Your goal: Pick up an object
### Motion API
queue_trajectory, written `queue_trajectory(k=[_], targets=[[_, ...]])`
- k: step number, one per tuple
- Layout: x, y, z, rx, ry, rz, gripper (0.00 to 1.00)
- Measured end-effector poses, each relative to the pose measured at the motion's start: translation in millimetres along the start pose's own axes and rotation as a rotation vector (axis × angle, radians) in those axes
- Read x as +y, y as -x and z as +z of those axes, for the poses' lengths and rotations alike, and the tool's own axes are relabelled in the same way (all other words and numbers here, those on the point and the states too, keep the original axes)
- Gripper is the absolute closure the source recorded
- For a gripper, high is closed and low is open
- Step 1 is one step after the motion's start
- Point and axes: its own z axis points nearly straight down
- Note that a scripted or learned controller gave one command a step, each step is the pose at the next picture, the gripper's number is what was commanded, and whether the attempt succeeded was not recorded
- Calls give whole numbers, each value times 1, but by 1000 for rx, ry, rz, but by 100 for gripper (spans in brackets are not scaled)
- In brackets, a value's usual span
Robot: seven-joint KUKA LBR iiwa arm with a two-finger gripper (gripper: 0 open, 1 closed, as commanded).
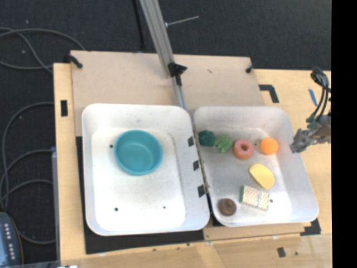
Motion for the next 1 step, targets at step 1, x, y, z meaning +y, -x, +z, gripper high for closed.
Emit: queue_trajectory(k=[1], targets=[[-1,-47,13,1,-6,-1,100]])
